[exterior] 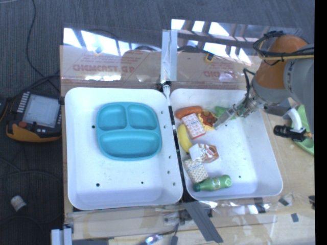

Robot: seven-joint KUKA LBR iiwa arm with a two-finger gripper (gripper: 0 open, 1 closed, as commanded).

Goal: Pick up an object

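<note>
The right bin [255, 157] holds several small items along its left side: an orange sausage-like piece [188, 111], a red-and-white packet [193, 126], a yellow banana [183, 137], a small wrapped box [204, 152], a checkered packet [195, 170] and a green bottle [213, 183] lying on its side. A red item [208, 118] and a green item [220, 109] lie at the back. My gripper [220, 120] reaches in from the right, its thin fingers pointing down-left at the red item, apart from the rest.
The left bin [82, 172] carries a blue divided tray [127, 130]. Clear plastic panels stand behind both bins. An orange-edged handheld device [33, 116] lies on the floor at left. The right half of the right bin is bare.
</note>
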